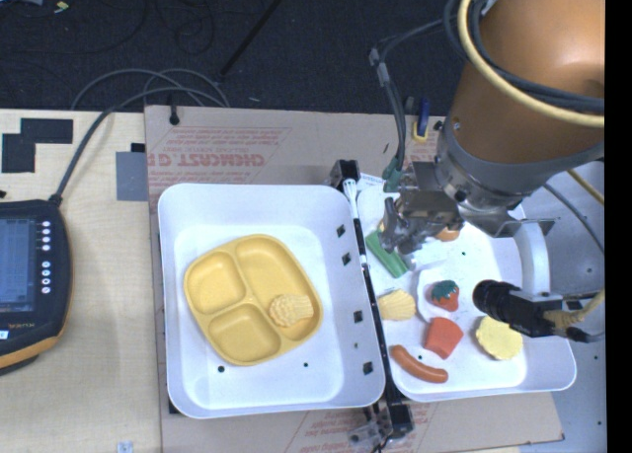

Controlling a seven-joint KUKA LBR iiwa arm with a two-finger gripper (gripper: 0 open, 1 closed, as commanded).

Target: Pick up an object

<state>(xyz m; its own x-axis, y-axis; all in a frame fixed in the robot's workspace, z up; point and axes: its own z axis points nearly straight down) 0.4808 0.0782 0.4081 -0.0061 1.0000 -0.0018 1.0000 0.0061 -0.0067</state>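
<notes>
Green object [387,252] lies at the right bin's [553,367] left edge, directly beneath the gripper [403,234], grip state not discernible; sausage [419,363], red block [443,336] nearby; yellow tray [227,288] in left bin [197,214].

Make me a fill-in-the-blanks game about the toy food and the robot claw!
1. The yellow tray sits in the ____ bin.
2. The corn lies in the tray's ____ corner compartment.
3. The claw hangs over the ____ bin.
4. The hot dog lies just below the ____ block.

Missing words: left; lower right; right; red
</notes>
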